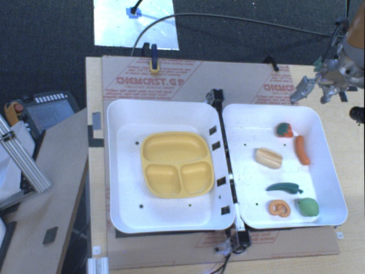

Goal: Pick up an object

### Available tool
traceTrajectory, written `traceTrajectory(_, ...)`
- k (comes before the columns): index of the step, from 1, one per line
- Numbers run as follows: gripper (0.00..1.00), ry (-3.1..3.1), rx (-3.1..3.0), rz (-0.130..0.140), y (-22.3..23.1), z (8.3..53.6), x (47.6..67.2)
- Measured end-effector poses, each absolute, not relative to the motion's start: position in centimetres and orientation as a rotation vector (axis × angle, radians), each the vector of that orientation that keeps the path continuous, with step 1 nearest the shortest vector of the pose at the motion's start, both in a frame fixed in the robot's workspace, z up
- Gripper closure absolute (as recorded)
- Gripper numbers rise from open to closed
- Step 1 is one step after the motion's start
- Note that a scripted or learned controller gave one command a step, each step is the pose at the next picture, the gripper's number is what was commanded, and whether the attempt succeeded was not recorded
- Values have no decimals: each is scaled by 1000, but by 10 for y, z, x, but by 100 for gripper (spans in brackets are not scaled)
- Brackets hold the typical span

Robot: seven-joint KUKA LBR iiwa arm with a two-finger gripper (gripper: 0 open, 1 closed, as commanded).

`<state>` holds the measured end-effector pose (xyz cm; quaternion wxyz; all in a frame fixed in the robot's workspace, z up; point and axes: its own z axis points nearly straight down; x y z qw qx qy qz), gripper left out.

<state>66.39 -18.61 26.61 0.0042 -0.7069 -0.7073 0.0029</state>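
On the left side of the worktop (97,153) sits a white bin (122,210) with a yellow tray (176,164) in it, and the tray has three parts. Next to it, touching along the middle, is the right bin (331,210) full of toy food. There is a hot dog bun (268,157), then a dark green pepper (285,188) lying sideways, and an orange pretzel (279,209) near the front. A green ball-like fruit (308,206) sits just beside the pretzel. Farther back are a small red and green toy (284,130) that may be a strawberry, and an orange sausage (301,150) that points from back to front. Up at the far right, the gripper (317,90) hangs over the back edge of the right bin. Its fingers (301,89) are spread apart and hold nothing. The closest toys, the strawberry and the sausage, lie toward the front and a bit to the left of the fingers, so I think the arm must come forward and down to grab one.
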Motion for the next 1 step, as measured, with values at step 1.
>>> traceTrajectory(1,0,-2226,-2219,-1,-185,274,666)
